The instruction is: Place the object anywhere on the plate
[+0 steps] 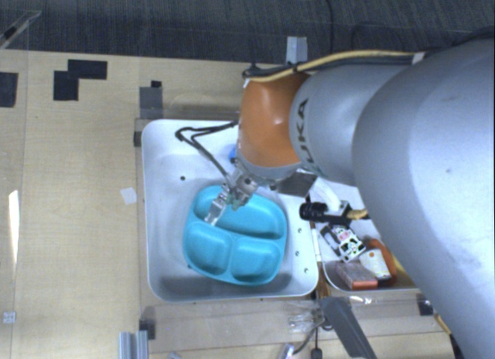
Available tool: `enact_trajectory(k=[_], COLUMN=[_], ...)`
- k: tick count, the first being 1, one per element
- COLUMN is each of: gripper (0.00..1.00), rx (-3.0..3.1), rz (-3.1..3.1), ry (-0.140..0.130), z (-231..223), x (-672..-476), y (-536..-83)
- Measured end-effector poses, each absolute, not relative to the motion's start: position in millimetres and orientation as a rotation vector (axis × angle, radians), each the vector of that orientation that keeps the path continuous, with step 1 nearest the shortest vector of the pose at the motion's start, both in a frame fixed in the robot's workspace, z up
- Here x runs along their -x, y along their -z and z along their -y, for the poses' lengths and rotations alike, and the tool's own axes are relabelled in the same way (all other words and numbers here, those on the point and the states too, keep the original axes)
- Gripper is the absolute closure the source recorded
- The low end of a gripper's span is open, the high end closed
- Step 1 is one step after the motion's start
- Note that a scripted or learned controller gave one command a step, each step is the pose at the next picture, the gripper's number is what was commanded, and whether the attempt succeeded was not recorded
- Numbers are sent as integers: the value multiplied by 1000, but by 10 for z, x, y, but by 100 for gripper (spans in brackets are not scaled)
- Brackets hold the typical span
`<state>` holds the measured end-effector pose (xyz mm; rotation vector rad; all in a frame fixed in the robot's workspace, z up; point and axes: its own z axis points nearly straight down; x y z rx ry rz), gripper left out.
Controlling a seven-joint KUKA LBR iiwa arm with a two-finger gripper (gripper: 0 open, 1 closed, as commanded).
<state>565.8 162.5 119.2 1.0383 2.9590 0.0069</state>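
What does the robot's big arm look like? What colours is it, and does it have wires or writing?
The arm is fat, round and smooth, mostly shiny grey. Near its wrist sits a rounded orange band. Dark letters run down the grey part beside the band. A thin black cable loops from the wrist, and a yellowish cable runs along the top. The small metal gripper is silvery.

bench (69,218) tan, flat | on it: left white bin (158,218), right white bin (329,276), side by side

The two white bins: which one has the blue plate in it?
The left bin holds the blue divided plate, with the gripper over it. The right bin holds small mixed items instead.
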Motion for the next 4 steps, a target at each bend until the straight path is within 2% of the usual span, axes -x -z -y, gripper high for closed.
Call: enact_trajectory(k=[1,2,3,4], gripper=[100,100,100,100], rx=[-1032,-1030,-1259,-1434], rz=[-2940,-2941,-2779,-2777], ry=[-19,-20,-100,-23], z=[-1618,-1626,-1492,-1963], x=[-5710,-5712,-5175,-4936], y=[-1313,-1401,-2011,-1015])
